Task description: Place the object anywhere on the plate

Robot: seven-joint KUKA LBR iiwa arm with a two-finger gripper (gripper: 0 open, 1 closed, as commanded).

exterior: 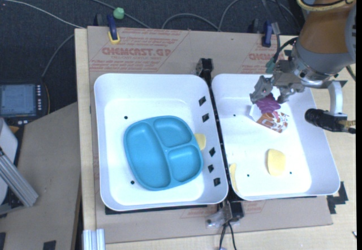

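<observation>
A blue divided plate (163, 151) lies in the left bin (113, 96). In the right bin (317, 169), a magenta object (268, 104) rests against a red-and-white packet (275, 121) near the back. My gripper (272, 95) hangs just over the magenta object. Its fingers (259, 94) stand apart, one on each side of the object's top, and I see no closed hold on it. A pale yellow object (276, 162) lies nearer the front of the right bin.
A small yellow piece (199, 141) sits by the plate's right edge in the left bin. Another yellow sliver (232, 172) lies at the right bin's left wall. Black clips line the divider (210, 130) between the bins.
</observation>
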